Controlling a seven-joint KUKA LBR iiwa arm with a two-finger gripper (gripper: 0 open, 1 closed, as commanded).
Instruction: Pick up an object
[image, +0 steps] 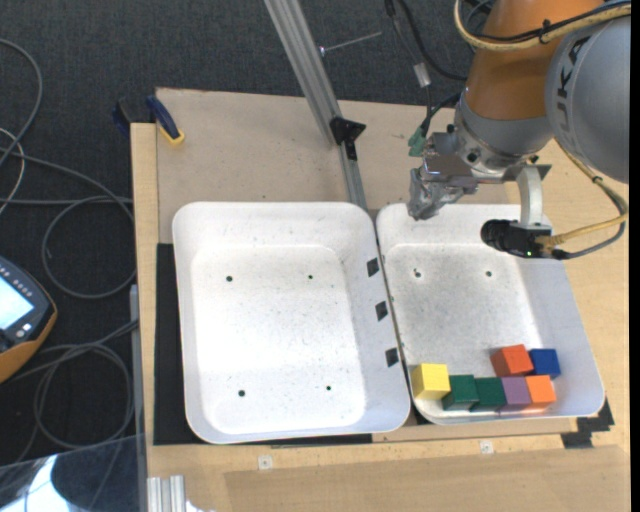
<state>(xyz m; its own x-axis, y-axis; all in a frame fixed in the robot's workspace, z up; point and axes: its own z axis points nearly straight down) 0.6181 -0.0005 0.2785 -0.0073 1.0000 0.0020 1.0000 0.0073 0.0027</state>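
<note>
The end effector hangs over the far rim of the right-hand bin, near that bin's eleven o'clock corner, with its dark fingers pointing down and slightly toward seven o'clock; the fingers look close together with nothing between them, though their tips are small and dim against the white rim. Above it, toward one o'clock, the wrist widens into a grey flange and the orange band of the arm, which enters from the frame's upper right. A black cylindrical fitting on a white bracket hangs at the end effector's four o'clock, over the bin's far edge, with cables trailing off toward three o'clock. The blocks lie well apart from the end effector, clustered along the right-hand bin's near wall around its five o'clock corner: a yellow block at the cluster's nine o'clock end, two green blocks just beside it, then a purple block, an orange block, a red-orange block and a blue block packed touching one another. The left-hand bin sits at nine o'clock of the other, edge to edge with it, both resting on the tan surface. A slanted metal pole crosses the surface toward twelve o'clock.
</note>
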